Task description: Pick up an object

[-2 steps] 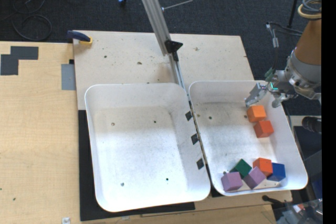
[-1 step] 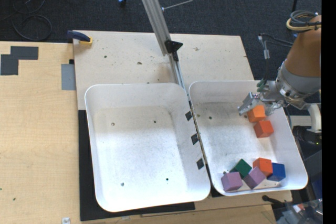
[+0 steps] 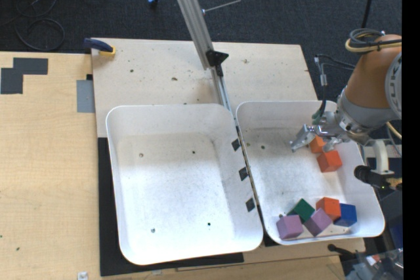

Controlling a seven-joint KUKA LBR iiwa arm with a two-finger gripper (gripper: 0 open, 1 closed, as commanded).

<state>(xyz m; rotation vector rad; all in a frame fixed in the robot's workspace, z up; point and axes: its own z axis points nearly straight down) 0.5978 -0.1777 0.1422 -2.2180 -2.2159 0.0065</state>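
Note:
My gripper (image 3: 307, 139) hangs over the right bin (image 3: 272, 116), near its right wall. A small orange block (image 3: 318, 145) shows right against the gripper's lower side, partly hidden by it, and I cannot tell whether it is held. A second orange block (image 3: 329, 160) lies on the bin floor just below and to the right of it. At the bin's near edge sit a green block (image 3: 303, 209), an orange block (image 3: 331, 207), a blue block (image 3: 347, 214) and two purple blocks (image 3: 289, 226) (image 3: 318, 221).
The left bin (image 3: 118, 141) lies beside the right one, and black clips (image 3: 243, 173) run along their shared wall. A slanted aluminium bar (image 3: 193, 10) rises from the bench behind the bins. A blue-and-yellow clamp (image 3: 100, 46) sits at the bench's far left corner.

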